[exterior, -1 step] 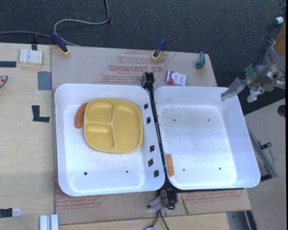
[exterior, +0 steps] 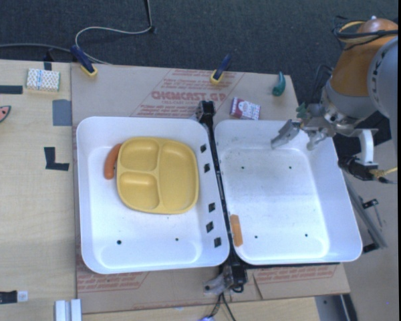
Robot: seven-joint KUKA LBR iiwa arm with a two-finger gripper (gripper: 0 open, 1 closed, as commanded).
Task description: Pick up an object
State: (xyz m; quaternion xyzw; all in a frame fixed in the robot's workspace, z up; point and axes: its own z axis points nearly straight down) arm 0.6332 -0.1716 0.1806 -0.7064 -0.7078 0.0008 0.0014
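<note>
The pincer [exterior: 298, 137] hangs spread and holding nothing over the right bin's [exterior: 334, 246] far rim. A small orange piece [exterior: 236, 230] lies against that bin's left wall, near corner.

Even, bright overhead light; the two shallow white plastic bins [exterior: 281, 249] look nearly washed out. Shadows are soft and short, as beneath the yellow divided plastic plate [exterior: 158, 174]. Focus is slightly soft throughout, with fine detail grainy
</note>
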